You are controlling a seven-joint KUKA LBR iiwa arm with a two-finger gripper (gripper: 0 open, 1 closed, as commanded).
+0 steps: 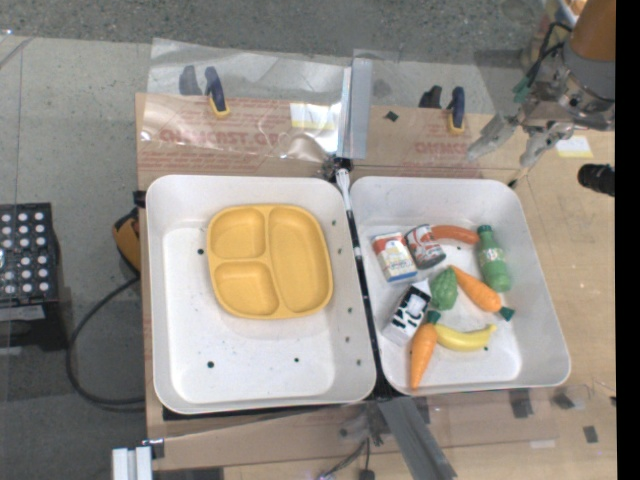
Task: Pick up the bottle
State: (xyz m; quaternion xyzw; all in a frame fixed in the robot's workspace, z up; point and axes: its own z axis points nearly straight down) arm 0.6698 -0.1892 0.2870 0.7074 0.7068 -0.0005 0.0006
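Observation:
A small green bottle (pixel 492 258) with a white label lies in the right bin (pixel 535 298), near its right side, between a sausage (pixel 455 235) and a carrot (pixel 477 290). My gripper (pixel 512 141) hangs above the bench beyond the right bin's far right corner, well clear of the bottle. Its two fingers (pixel 487 138) are spread apart with nothing between them.
The right bin also holds a small red and white carton (pixel 394 255), a can (pixel 424 247), a green pepper (pixel 443 289), a black and white box (pixel 408 313), a second carrot (pixel 421 353) and a banana (pixel 463 337). A yellow divided plate (pixel 270 260) lies in the left bin (pixel 180 348).

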